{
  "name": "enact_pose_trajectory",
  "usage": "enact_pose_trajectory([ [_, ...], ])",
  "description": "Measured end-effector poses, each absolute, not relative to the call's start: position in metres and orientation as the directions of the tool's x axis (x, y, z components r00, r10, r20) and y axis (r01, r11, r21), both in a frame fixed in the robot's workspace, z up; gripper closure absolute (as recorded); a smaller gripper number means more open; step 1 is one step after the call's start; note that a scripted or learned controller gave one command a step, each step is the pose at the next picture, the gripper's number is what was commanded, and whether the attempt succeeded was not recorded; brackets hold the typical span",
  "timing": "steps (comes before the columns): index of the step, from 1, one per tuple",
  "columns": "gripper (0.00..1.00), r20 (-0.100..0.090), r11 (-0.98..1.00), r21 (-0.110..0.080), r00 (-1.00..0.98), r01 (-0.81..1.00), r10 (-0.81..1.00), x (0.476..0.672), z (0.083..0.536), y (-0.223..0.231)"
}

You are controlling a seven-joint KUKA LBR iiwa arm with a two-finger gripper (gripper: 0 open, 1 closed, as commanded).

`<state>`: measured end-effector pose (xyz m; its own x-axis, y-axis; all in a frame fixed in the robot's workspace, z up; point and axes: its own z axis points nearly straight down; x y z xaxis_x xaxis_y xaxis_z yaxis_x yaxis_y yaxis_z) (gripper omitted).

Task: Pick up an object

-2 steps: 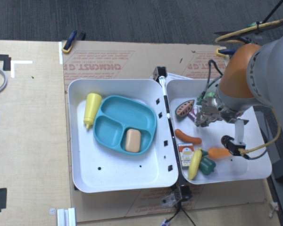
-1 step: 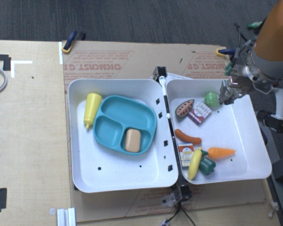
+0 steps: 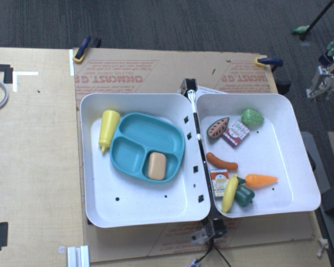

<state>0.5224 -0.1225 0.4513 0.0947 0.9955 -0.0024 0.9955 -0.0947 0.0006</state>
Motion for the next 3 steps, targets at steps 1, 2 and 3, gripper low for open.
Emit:
enact_pose_trajectory([
  [1, 1.0, -0.001, 0.191, -0.001, -0.191, 0.982, 0.982, 0.507, 0.347, -0.164],
  [2, 1.0, -0.004, 0.193, 0.0, -0.193, 0.981, 0.981, 0.508, 0.357, -0.164],
  [3, 1.0, -0.006, 0.195, 0.0, -0.195, 0.981, 0.981, 0.509, 0.366, -0.164],
])
